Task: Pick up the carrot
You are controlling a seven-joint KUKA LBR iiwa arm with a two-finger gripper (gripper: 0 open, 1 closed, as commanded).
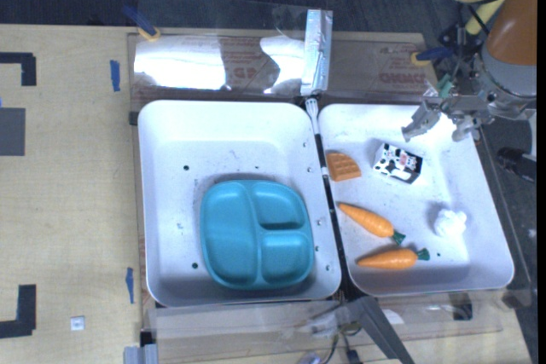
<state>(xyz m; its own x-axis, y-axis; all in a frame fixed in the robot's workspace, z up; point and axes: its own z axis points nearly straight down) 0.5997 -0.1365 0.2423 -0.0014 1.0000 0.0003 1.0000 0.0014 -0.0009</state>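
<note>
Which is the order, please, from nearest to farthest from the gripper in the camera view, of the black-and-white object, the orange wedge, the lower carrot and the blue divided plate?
Measured from the gripper at the right bin's top right:
1. Black-and-white object, just below-left of it.
2. Orange wedge, by the bin's left wall.
3. Lower carrot, near the front edge.
4. Blue divided plate, in the left bin.

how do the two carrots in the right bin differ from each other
The upper carrot lies on a slant, its tip up-left and its green stem end down-right; the lower carrot lies nearly level, stem end to the right. The upper carrot sits nearer the middle of the right bin, the lower carrot close to its front wall. Both are orange with small green tops, look similar in size, and lie apart from each other.
</note>
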